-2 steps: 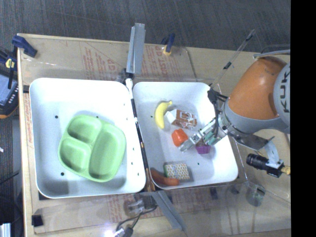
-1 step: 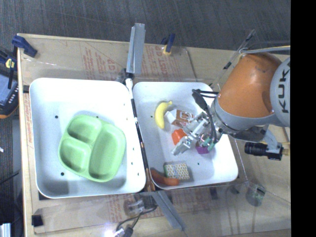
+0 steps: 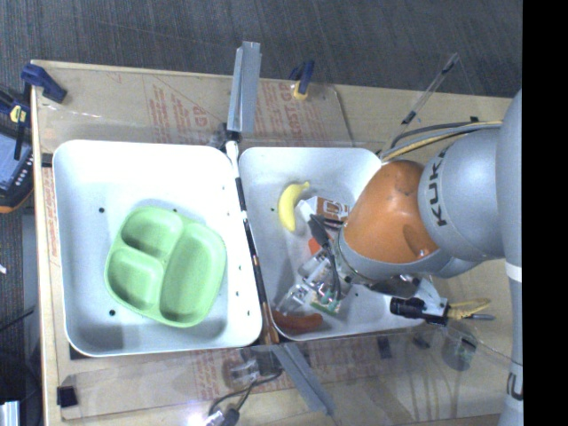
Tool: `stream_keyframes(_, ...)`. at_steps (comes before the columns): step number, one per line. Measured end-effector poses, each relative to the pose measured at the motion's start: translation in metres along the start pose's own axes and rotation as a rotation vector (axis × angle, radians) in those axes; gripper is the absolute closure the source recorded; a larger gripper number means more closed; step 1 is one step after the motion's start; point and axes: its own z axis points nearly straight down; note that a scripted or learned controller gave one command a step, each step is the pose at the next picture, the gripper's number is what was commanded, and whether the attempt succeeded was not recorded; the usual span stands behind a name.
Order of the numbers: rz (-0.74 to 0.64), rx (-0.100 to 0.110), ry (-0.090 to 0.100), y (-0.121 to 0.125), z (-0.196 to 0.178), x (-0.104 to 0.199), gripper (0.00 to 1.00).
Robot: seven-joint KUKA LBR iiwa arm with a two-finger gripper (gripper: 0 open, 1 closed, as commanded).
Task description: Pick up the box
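A small white box (image 3: pixel 329 209) with brown print lies in the right bin (image 3: pixel 266 176), just right of a yellow banana (image 3: pixel 289 206). The arm's orange band covers part of the box. My gripper (image 3: pixel 317 285) is down low in the front half of that bin, a short way nearer the front edge than the box. It hangs over a cluttered spot, and what lies directly beneath it is too small to make out.
A red-brown sausage-shaped item (image 3: pixel 298 321) rests at the right bin's front wall. A green divided plate (image 3: pixel 166 265) sits in the left bin (image 3: pixel 80 176). The grey arm (image 3: pixel 461 202) covers the right bin's right side. Clamps and cables ring the bench.
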Motion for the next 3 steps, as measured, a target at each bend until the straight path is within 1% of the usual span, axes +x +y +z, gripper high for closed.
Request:
stream_keyframes(1, 0.049, -0.001, -0.003, 0.015, -0.017, -0.074, 0.0)
stream_keyframes(2, 0.239, 0.001, 0.003, -0.02, 0.0, -0.028, 0.0)
stream_keyframes(3, 0.234, 0.001, 0.004, -0.019, -0.009, -0.028, 1.0)
